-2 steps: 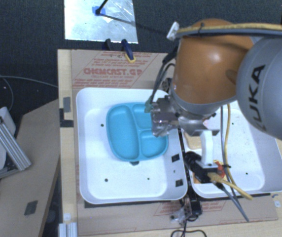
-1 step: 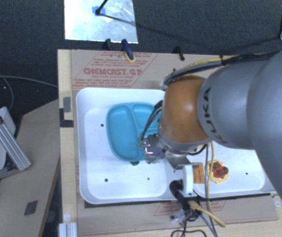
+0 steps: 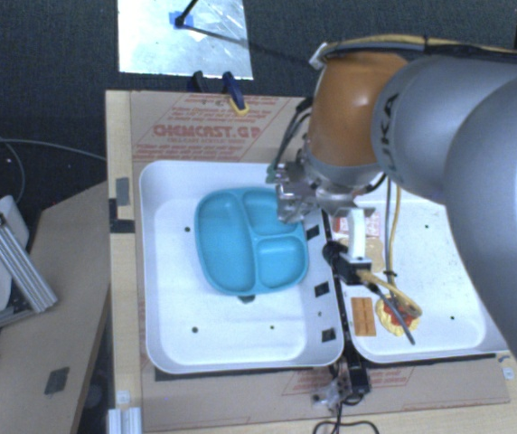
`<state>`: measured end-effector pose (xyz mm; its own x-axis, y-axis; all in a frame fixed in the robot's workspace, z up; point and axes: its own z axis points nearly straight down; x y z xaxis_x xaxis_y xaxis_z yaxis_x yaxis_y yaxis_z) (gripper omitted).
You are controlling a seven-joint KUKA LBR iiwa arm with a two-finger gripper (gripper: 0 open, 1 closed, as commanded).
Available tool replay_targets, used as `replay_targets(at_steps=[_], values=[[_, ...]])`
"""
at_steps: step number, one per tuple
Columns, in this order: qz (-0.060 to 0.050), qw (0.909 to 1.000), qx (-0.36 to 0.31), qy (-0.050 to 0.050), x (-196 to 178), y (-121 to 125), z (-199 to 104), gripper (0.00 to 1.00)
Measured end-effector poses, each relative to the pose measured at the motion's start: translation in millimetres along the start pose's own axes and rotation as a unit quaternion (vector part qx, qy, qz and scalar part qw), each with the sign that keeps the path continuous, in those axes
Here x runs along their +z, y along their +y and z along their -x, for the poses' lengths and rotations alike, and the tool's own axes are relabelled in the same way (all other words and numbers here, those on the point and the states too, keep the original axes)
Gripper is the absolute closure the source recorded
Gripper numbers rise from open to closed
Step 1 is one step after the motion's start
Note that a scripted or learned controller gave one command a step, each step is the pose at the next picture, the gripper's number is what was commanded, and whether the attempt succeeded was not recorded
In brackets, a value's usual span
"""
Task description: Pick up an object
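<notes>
Found the blue three-compartment plastic tray (image 3: 245,247) lying flat in the shallow white bin on the view's left (image 3: 177,333), toward that bin's back-right part. Noted one large compartment on the view's left side and two smaller ones on the side nearer the other bin.

Saw the two-finger gripper (image 3: 291,204) over the tray's back-right rim, at or just above it; couldn't confirm contact. Couldn't tell whether the gripper was wide, narrow or holding anything, given the wrist and the slanted view.

Logged in the shallow white bin on the view's right (image 3: 457,328):
- small flat orange rectangular piece (image 3: 363,316) near the front-left corner
- round yellow-and-red item (image 3: 396,313) just beside it
- thin dark stick (image 3: 407,331) lying across that item
- white-and-pink packet (image 3: 360,229) further back, partly under the arm

Noted both bins resting on a brown cardboard sheet with red print (image 3: 204,129).
</notes>
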<state>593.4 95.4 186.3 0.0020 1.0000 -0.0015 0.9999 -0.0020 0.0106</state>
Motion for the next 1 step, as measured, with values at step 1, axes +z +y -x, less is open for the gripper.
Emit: replay_targets(at_steps=[1], values=[[0.0, 1.0, -0.004, 0.003, -108.7, -57.8, -30.7, 1.0]])
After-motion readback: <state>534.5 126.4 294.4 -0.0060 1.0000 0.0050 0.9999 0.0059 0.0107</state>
